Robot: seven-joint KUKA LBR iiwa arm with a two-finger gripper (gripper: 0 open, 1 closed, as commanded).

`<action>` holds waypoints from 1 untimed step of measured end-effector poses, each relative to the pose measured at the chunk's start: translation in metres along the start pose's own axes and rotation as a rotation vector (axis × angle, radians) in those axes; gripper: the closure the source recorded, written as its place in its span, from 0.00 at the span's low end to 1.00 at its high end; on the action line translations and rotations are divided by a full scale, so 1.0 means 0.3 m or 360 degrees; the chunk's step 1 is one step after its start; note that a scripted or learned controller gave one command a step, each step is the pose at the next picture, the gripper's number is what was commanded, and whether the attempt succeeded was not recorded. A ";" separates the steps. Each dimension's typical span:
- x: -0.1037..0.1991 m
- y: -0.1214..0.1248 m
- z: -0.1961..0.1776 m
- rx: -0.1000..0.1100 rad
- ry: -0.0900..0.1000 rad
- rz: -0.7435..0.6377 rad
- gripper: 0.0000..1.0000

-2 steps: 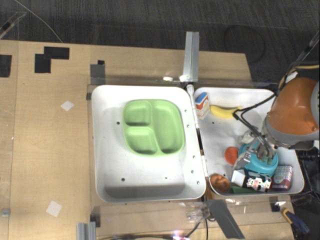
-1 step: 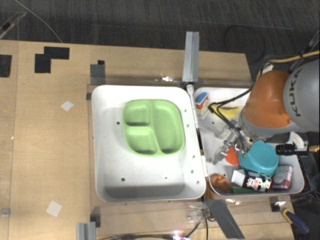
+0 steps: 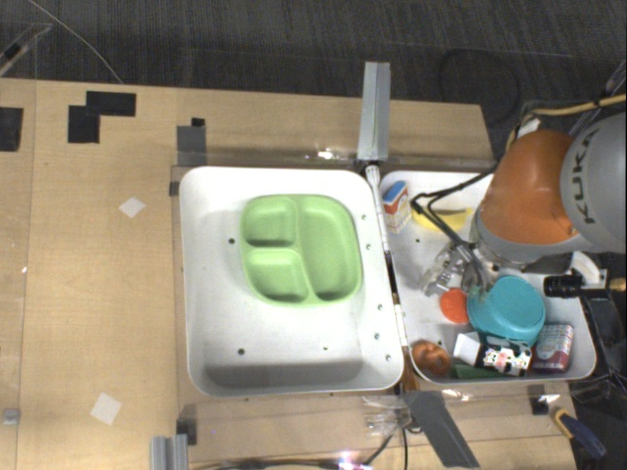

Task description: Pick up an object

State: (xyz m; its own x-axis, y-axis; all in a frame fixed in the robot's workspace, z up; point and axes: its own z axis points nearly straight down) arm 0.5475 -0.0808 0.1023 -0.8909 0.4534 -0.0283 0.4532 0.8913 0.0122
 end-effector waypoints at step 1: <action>-0.015 0.008 -0.279 0.0019 0.0029 0.0507 1.00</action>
State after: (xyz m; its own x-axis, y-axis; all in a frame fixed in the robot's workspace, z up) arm 0.5500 -0.0805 0.1860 -0.7044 0.7097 -0.0069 0.7097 0.7045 0.0056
